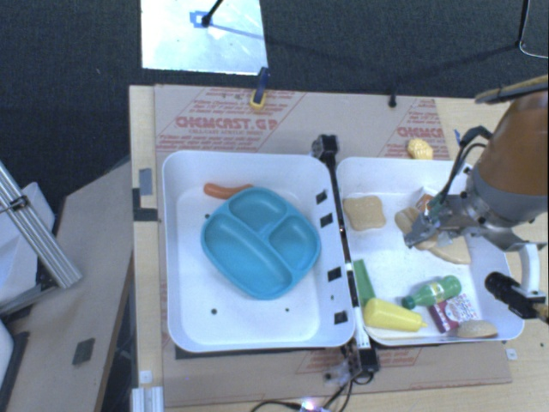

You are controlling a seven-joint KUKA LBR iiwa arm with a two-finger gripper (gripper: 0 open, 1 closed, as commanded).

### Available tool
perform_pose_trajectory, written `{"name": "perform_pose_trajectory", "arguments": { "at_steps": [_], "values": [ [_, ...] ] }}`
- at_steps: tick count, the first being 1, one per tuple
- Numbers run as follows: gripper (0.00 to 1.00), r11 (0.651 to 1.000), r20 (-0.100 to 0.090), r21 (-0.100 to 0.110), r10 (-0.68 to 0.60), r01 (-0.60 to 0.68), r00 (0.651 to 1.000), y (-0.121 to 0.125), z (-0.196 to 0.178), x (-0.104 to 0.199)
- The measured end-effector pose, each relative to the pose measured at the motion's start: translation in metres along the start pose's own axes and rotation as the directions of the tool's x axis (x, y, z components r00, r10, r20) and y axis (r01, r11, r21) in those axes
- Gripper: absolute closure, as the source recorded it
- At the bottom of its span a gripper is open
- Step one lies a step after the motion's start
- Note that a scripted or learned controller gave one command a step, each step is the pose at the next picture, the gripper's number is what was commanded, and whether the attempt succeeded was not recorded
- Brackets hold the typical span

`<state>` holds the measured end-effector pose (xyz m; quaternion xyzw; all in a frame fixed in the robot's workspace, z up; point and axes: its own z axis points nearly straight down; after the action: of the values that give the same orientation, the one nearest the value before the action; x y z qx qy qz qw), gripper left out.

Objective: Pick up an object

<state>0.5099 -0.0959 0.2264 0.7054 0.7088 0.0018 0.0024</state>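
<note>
— Tan and flat, is that piece (453, 251) lying in the right bin (382, 166)?

— Yes, it is sitting toward the right side of that bin, about midway between far and near. Its long axis is running from far-left to near-right, though the middle is hiding under the gripper (422, 233).

— Is the gripper pinching it?

— It is hovering right over the piece, but whether it is spread or closed I cannot tell.

— What is lying around it?

— A toast slice (364, 213) is resting to the left, and a green bottle (433, 292) and a yellow item (393, 316) are lying nearer. A blue divided plate (260, 241) is occupying the left bin (184, 256).
</note>
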Motion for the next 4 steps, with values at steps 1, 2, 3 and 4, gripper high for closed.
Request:
{"name": "perform_pose_trajectory", "arguments": {
  "at_steps": [1, 2, 3, 4],
  "values": [
    [1.00, 1.000, -0.001, 0.001, -0.004, 0.004, 1.000, 0.037, 0.004, 0.033],
    [1.00, 1.000, -0.002, 0.002, -0.003, 0.003, 1.000, 0.079, 0.011, 0.054],
    [1.00, 1.000, -0.002, 0.001, -0.003, 0.003, 1.000, 0.125, 0.015, 0.077],
    [1.00, 1.000, -0.002, 0.001, -0.002, 0.002, 1.000, 0.146, -0.008, 0.086]
  ]
}}
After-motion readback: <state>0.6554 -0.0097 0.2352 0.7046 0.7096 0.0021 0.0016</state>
